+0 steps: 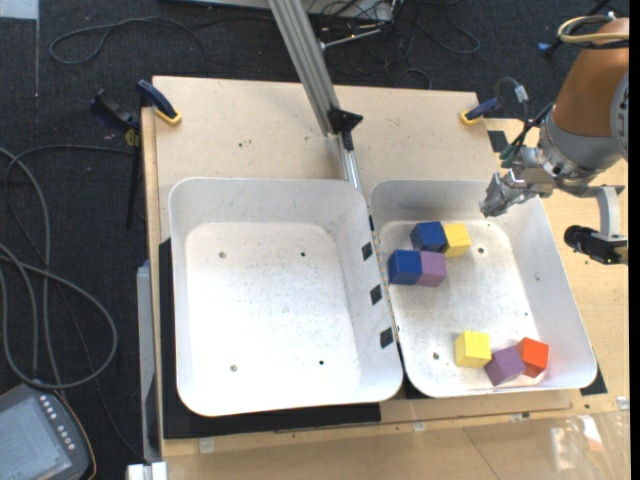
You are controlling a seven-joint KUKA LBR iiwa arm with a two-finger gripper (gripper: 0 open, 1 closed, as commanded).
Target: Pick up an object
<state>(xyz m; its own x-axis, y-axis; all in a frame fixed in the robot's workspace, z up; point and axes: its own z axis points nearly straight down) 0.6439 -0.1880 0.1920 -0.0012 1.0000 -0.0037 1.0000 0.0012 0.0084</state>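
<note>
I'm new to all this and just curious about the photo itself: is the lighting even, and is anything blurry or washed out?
In the camera view, light is soft and even; the blocks cast only faint shadows on the right bin. The left bin looks bright but keeps its speckles. The gripper looks slightly soft, and the lower right corner of the bench is smeared and hazy.

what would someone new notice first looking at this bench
The bright blocks in the right bin: two blue, a yellow and a purple one clustered near its top, and a yellow block, purple block and orange block at its lower edge. The gripper hangs over that bin's upper right.
</note>
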